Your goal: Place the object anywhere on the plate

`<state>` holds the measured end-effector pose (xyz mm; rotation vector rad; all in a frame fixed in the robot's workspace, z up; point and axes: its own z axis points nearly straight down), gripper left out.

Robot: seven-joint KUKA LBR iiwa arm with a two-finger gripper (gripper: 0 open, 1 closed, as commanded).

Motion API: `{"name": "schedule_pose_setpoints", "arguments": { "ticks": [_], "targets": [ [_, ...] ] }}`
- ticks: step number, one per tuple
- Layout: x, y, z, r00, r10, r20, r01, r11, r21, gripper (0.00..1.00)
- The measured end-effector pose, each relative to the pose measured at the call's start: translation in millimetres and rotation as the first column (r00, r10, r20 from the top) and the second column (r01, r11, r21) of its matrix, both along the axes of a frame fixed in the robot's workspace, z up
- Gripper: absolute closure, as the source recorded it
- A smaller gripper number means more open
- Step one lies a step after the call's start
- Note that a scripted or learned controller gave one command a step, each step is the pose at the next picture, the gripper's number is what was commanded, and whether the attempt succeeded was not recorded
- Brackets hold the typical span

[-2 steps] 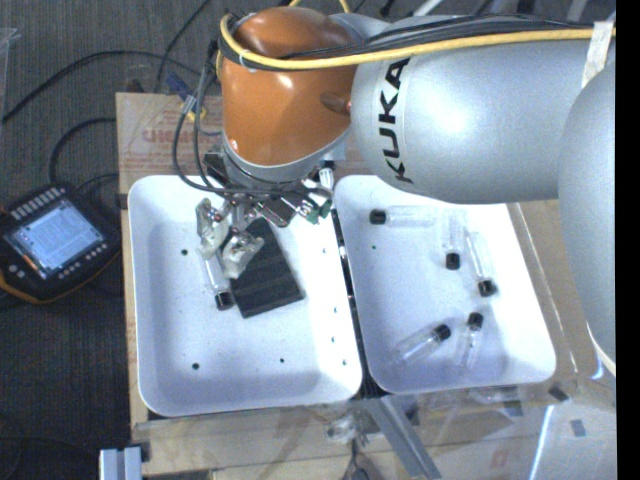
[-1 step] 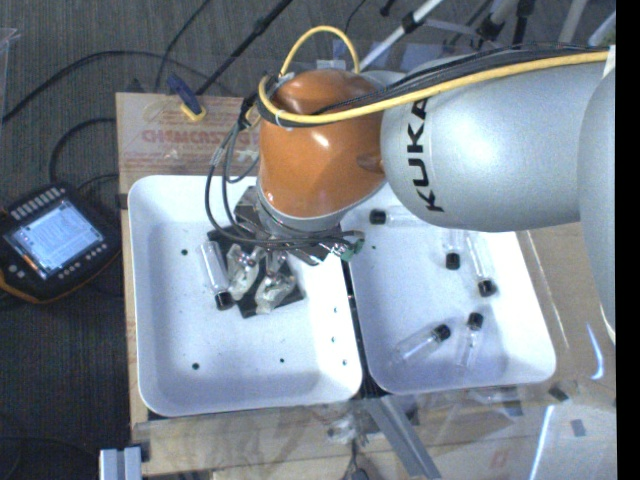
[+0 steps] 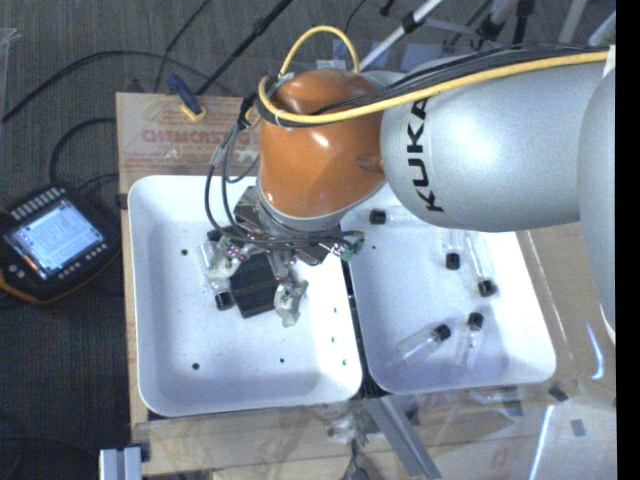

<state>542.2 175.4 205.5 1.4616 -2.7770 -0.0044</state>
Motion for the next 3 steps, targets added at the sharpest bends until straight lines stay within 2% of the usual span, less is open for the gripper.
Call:
{"name": "schedule_pose_setpoints", "arguments": {
  "ticks": [1, 2, 3],
  "targets": [
    [-23, 44, -115, 0.999, -0.048, 0.001, 0.048, 0.999, 0.0, 0.0],
    [5, 1, 5, 0.982, -0.189, 0.003, 0.189, 0.982, -0.001, 0.0],
    [-19, 39, -115, 0.964, -0.264, 0.001, 0.264, 0.964, -0.002, 0.0]
  ]
}}
